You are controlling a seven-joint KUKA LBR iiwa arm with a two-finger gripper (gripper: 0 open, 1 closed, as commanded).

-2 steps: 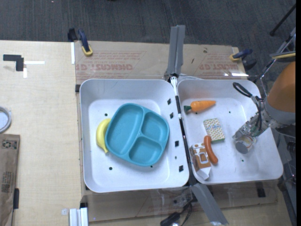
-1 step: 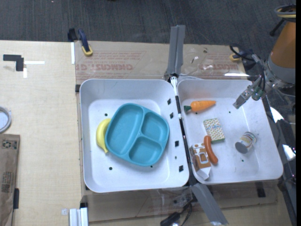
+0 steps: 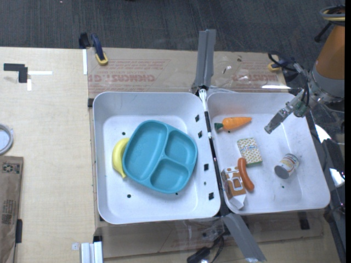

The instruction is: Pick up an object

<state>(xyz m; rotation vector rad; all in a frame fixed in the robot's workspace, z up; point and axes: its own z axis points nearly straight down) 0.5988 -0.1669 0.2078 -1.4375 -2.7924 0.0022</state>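
while the gripper (image 3: 272, 126) hangs over the right bin (image 3: 312, 196) at two o'clock, finger state unclear, carrot (image 3: 237, 123) at eleven, can (image 3: 286, 165) at four, teal plate (image 3: 160, 156) in the left bin (image 3: 104, 163)

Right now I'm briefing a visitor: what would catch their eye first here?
The blue divided plate filling the left bin, a banana tucked at its left edge. Next, the carrot at the top of the right bin, with the gripper hovering to its right.
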